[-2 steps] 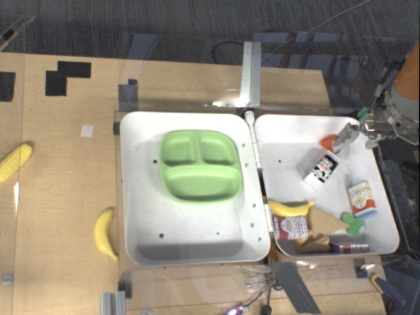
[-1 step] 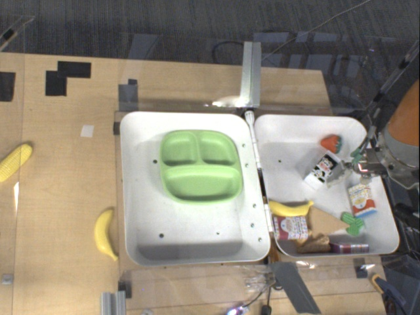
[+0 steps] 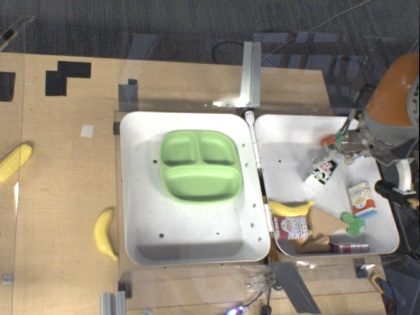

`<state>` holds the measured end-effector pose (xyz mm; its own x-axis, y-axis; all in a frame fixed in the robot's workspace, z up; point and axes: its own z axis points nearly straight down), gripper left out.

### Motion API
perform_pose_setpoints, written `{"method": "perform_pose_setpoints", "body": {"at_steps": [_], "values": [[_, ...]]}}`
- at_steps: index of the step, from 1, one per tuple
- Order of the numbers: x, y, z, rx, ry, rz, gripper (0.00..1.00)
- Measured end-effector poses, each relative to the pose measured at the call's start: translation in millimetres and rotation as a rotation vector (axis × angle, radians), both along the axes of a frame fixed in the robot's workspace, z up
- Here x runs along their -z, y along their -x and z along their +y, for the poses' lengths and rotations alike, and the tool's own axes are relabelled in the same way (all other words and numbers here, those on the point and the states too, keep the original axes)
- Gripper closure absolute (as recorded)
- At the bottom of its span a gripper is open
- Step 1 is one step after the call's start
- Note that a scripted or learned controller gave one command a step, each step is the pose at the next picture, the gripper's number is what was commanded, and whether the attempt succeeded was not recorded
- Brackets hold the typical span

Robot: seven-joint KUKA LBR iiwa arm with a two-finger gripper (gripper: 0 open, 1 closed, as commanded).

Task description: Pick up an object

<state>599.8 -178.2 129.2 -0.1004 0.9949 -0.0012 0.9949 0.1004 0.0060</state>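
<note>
Nearest you, along the front wall of the right bin [image 3: 391,245], lie a yellow banana [image 3: 291,208], a red-labelled packet [image 3: 293,228], a brown piece [image 3: 323,231], a green toy [image 3: 352,223] and a small white carton [image 3: 361,197]. Further back in that bin a black-and-white patterned pouch [image 3: 323,170] hangs tilted, grasped at its upper end in the gripper [image 3: 342,144], well apart from the clutter. In the left bin [image 3: 141,176] you see a green divided plate [image 3: 199,165], and on the bench [image 3: 59,176] a second banana [image 3: 104,233] and a corn cob [image 3: 14,162]

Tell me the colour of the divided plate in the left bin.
Light green divided plate, seen in the camera view.
</note>
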Motion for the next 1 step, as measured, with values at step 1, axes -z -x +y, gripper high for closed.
{"method": "perform_pose_setpoints", "body": {"at_steps": [1], "values": [[36.8, 11.1, 6.6, -0.023, 0.005, -0.013, 0.0]]}}
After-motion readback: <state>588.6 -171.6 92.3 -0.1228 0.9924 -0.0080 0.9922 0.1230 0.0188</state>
